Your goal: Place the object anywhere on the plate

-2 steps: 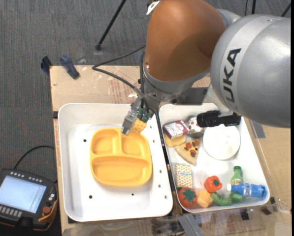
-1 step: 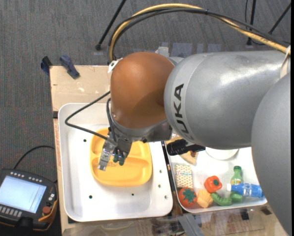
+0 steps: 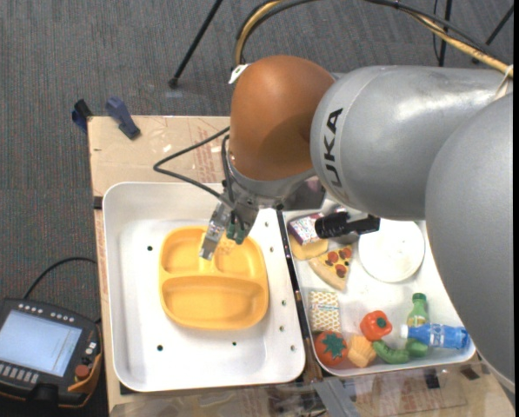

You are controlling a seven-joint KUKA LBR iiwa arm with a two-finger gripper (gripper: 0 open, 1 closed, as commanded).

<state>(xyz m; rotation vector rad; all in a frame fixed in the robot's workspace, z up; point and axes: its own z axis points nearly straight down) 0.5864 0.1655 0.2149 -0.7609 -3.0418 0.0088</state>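
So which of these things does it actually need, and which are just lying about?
Needed: yellow plate, pincer above it.

Lying about: pizza slice, white disc, tomato, red pepper, blue bottle, cracker.

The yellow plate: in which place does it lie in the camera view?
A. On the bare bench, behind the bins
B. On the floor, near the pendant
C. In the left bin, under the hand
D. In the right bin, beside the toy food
C: the yellow plate with its compartments lies in the left bin, and the hand hangs over its far part.
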